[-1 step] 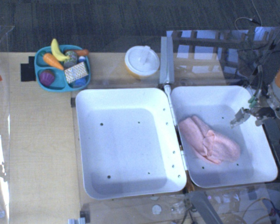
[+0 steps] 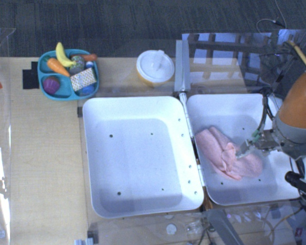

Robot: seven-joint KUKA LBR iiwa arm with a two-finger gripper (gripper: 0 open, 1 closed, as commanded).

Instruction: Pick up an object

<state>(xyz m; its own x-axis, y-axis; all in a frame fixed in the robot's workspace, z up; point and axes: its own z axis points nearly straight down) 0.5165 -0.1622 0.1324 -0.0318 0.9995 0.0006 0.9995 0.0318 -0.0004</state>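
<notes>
the gripper (image 2: 245, 149) is low in the right bin (image 2: 229, 106), right at the cloth (image 2: 223, 154). its tips touch the right part of the cloth, near the middle of the heap. i cannot tell if it is wide or narrow, and i cannot tell if it has the cloth. the arm (image 2: 298, 112) comes in from the right of the cloth, grey with a big orange part on top.

the cloth is pink and soft. it lies in a crumpled heap on the floor of the right bin. one end of the cloth is close to the wall next to the left bin (image 2: 137, 156). the other end is under the gripper.

the left bin is white and sits just left of the cloth's bin. the two bins touch side by side.

far up and left of the cloth is a blue tray (image 2: 65, 93) on the bench (image 2: 37, 166). it holds a toy banana (image 2: 63, 55), a toy carrot (image 2: 57, 66) and some other small toys. up from the cloth, past the bins, is a white and yellow bowl (image 2: 155, 66).
</notes>
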